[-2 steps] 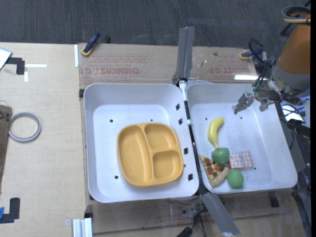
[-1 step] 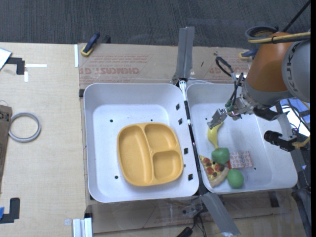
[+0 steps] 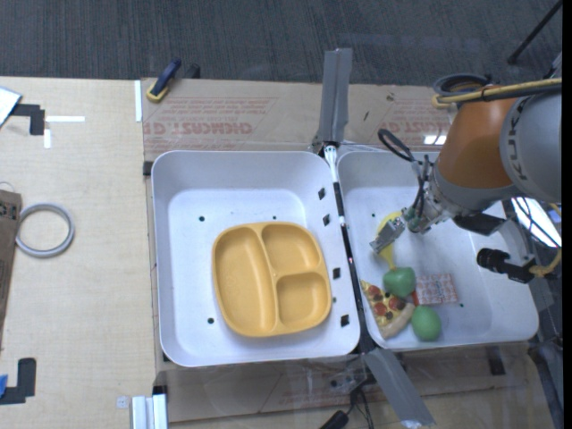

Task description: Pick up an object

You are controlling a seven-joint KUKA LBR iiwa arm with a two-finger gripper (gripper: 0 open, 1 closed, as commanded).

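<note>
Bins: I count two shallow white plastic bins, the left bin (image 3: 179, 239) and the right bin (image 3: 483, 315), side by side.
Tray: one yellow plastic plate with three compartments (image 3: 273, 277) lies in the left bin.
Green items: two round green toy pieces, one (image 3: 399, 281) above the other (image 3: 426, 323), in the right bin.
Other items: one toy pizza slice (image 3: 387, 309) just left of the green pieces; one small red-patterned flat card (image 3: 435, 288) to their right; one yellow object (image 3: 386, 248), partly hidden under my tool.
My gripper (image 3: 391, 233): low over the right bin, near its left wall. I cannot tell how its tips stand.
Nearest object: the yellow one, right at my tip; the green pieces lie just below it.
</note>
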